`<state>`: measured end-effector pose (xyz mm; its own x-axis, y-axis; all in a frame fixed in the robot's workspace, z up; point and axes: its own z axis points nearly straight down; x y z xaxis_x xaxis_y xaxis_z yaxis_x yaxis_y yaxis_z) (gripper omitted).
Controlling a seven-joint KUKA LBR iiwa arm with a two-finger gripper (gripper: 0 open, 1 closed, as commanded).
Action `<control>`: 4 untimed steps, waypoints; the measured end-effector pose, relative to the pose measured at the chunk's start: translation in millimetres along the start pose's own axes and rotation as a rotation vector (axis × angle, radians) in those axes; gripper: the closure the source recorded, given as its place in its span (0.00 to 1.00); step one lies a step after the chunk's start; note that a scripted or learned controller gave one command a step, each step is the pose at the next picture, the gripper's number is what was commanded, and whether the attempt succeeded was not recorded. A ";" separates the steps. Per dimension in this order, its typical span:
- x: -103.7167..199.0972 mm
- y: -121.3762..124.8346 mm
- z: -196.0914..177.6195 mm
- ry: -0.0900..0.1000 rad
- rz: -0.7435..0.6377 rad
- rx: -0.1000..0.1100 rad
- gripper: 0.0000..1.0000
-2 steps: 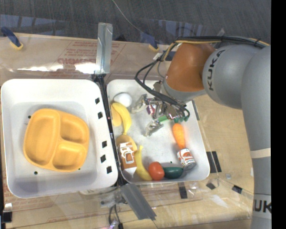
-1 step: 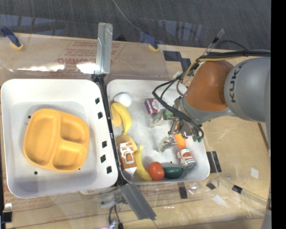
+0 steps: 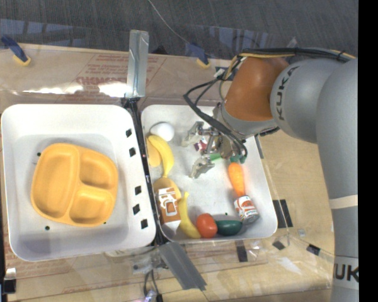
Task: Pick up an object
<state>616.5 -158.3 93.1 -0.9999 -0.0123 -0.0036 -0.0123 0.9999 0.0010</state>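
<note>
Reaching in from the right, the grey arm (image 3: 315, 93) with its orange band (image 3: 255, 90) hangs over the right bin (image 3: 264, 187). Its gripper (image 3: 200, 150) sits low above the bin's bare middle, fingers (image 3: 200, 167) spread apart with nothing between them. Just to its right lies a carrot (image 3: 237, 177), and below that a small can (image 3: 246, 209). Along the bin's left wall sit a white egg (image 3: 162, 131), a banana (image 3: 162, 154) and a brown carton (image 3: 168, 203); a second banana (image 3: 186, 219), a tomato (image 3: 206, 224) and a dark green vegetable (image 3: 229, 226) line the near edge. The left bin (image 3: 19, 231) holds a yellow divided tray (image 3: 74, 183). Both bins touch side by side on a bench (image 3: 290, 257) covered with taped brown cardboard under clear plastic. Beyond the bench, a dark grey carpet (image 3: 82, 5) covers the floor, crossed by a thin cable (image 3: 157, 11).
</note>
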 end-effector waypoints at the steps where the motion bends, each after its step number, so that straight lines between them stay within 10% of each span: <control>1: -1.5 0.5 -11.5 -0.003 -0.006 0.002 1.00; 2: -42.6 -12.7 -117.7 -0.006 0.207 0.003 1.00; 3: -3.3 -53.7 -154.5 -0.001 -0.136 0.004 1.00; 4: -24.7 34.9 -59.7 0.009 -0.170 -0.004 1.00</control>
<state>640.6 -123.1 153.0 -0.9833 -0.1818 0.0045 -0.1818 0.9833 0.0049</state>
